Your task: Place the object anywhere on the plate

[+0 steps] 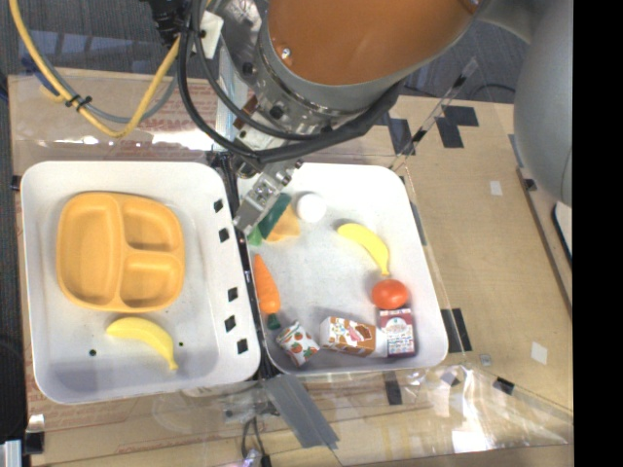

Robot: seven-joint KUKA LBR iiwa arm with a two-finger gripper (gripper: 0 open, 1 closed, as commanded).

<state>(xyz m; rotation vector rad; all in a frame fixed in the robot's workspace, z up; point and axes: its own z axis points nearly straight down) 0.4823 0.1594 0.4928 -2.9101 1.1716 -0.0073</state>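
The glossy orange band of the grey arm (pixel 365 17) fills the frame's top; gripper (pixel 261 202) state unclear. A smooth curved yellow banana (pixel 143 339) lies lengthwise left-right below the moulded yellow compartment plate (pixel 119 251).

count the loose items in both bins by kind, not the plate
bananas: 2
carrot: 1
tomato: 1
white egg: 1
small cartons: 3
yellow-and-green item under the gripper: 1
total: 9

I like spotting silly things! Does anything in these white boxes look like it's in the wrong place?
One thing: a yellow toy banana lies on the left white bin's floor, just below the orange divided plastic plate, not on it. The toy foods in the right bin look scattered but not spilled.
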